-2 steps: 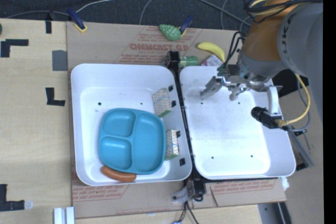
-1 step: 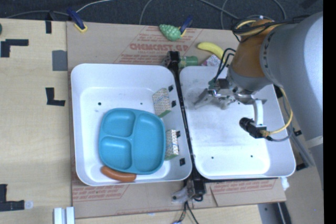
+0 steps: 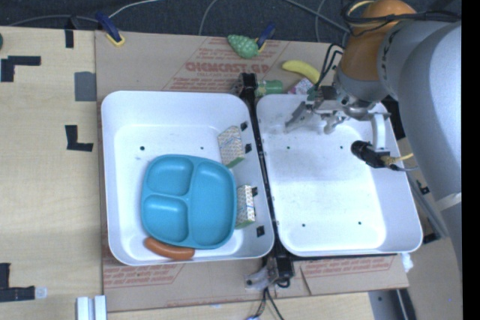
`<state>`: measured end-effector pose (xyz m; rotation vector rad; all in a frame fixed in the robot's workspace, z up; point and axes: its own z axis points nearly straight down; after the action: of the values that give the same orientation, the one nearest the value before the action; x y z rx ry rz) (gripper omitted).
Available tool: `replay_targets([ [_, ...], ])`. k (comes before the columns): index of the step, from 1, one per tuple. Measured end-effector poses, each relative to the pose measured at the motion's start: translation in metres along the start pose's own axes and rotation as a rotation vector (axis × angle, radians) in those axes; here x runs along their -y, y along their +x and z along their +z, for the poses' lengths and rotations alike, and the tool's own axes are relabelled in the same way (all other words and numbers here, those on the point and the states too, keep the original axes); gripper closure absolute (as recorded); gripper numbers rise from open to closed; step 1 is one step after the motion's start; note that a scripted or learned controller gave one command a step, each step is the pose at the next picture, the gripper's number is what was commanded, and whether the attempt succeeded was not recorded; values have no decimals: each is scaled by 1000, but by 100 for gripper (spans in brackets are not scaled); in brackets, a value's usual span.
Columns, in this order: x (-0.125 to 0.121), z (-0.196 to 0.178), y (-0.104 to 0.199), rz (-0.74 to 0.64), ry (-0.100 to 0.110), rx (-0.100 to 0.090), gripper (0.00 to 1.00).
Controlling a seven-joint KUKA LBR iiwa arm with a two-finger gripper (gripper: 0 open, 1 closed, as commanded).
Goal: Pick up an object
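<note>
- Closest to the viewer, the grey arm (image 3: 431, 109) fills the right side of the view, with its orange band (image 3: 371, 37) showing above the wrist.
- Below the band, the gripper (image 3: 313, 115) hangs over the far edge of the right bin (image 3: 337, 191). Its two thin metal fingers (image 3: 298, 115) are spread apart and nothing sits between them.
- Both white bins stand side by side on a sheet of printed cardboard (image 3: 202, 64) laid on a pale wooden bench (image 3: 41, 161).
- Inside the left bin (image 3: 124, 116), a blue divided plate (image 3: 187, 201) with three compartments lies toward the near side.
- An orange sausage-shaped toy (image 3: 169, 249) lies just beside the plate's near edge, close to the bin's near wall.
- Two small patterned blocks sit along the right side of the left bin: a green-edged block (image 3: 232, 144) beyond the plate, and a yellowish block (image 3: 246, 206) touching the plate's right edge.
- Behind the bins, on the cardboard, a yellow banana (image 3: 300, 70) lies just beside the gripper's wrist, outside the right bin.
- A green knobbly toy (image 3: 243, 45) rests farther back, next to a blue clamp (image 3: 265, 33).
- Another blue clamp (image 3: 109, 28) grips the cardboard's far left corner.
- Thin grey cables (image 3: 225, 0) loop across the dark floor beyond the bench.
- Black tape marks (image 3: 75, 139) dot the bench on the left.
</note>
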<state>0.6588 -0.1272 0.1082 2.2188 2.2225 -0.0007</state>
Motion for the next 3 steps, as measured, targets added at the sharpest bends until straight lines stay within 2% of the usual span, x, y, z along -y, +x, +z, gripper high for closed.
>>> replay_targets([
  [1,15,22,24,1,0,1,0],
  [2,-10,23,10,0,-2,-1,0],
  [3,2,23,30,0,-1,1,0],
])
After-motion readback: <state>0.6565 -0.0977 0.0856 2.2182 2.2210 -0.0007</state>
